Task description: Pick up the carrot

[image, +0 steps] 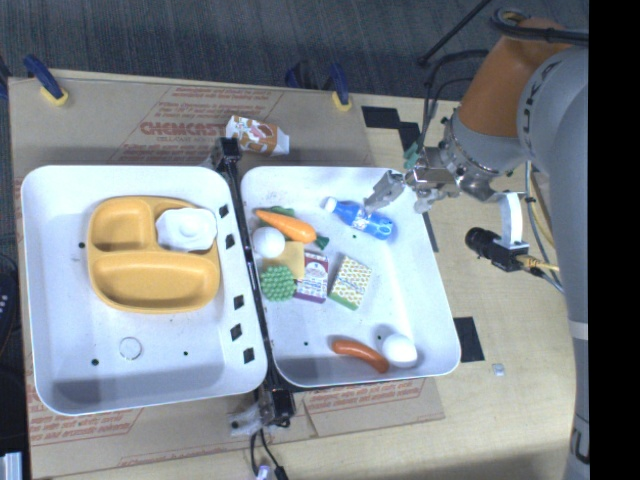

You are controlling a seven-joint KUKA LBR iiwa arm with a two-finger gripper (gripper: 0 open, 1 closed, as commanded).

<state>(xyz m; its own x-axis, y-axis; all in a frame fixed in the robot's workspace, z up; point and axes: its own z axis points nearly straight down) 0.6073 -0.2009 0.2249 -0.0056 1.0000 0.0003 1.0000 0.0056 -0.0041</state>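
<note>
Above the right bin's (430,298) far right rim, we see the tool (400,190) with fingers spread apart, gripping nothing, just beside the blue bottle (362,219). Left of that bottle lies the carrot (285,225), touching a white egg (268,242).

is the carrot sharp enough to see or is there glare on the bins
Camera view: the carrot reads clearly, orange against the right bin; even light, soft shadows, no strong glare on either bin; the gripper looks slightly soft.
</note>
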